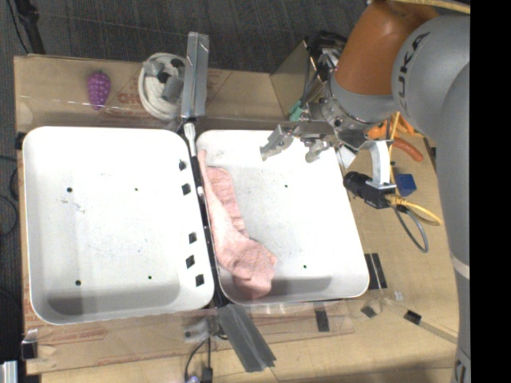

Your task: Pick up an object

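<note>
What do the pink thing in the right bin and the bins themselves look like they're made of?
The pink thing looks like soft cloth, maybe terry or fleece: it lies limp and crumpled with a matte, fuzzy surface. The bins look like hard white plastic: smooth, rounded molded corners, faint sheen, though painted metal can't be ruled out.

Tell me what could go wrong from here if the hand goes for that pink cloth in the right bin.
1. The pink cloth lies pressed along the right bin's left wall, beside the divider; fingers coming down there may strike the wall or rim.
2. The hand hovers near the bin's top edge, well away from the cloth, so a straight descent would likely close on nothing.
3. The cloth is limp and flat; a pinch may slip off.
</note>
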`<state>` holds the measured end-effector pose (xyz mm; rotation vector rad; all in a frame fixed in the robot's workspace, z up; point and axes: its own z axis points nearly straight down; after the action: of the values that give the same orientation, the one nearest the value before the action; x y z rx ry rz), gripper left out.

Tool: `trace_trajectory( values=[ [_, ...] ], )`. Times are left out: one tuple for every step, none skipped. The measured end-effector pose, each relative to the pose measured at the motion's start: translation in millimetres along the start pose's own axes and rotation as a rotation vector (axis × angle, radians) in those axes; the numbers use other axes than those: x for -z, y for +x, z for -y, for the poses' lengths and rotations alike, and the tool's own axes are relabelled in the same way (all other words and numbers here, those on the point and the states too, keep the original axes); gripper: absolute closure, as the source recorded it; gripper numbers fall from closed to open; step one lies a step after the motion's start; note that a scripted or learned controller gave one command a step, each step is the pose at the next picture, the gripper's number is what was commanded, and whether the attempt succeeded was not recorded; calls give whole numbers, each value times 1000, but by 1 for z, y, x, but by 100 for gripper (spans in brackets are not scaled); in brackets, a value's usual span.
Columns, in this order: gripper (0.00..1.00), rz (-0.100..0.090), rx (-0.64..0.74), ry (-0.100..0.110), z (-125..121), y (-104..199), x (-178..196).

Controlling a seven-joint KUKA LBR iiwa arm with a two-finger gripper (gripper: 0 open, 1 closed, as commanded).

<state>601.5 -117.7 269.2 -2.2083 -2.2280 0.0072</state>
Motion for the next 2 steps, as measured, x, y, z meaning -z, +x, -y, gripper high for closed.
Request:
trace_trajectory(
  values=[
    [0,0,119,0,41,27,-92],
    [0,-1,213,-3,87,14,-179]
  ],
)
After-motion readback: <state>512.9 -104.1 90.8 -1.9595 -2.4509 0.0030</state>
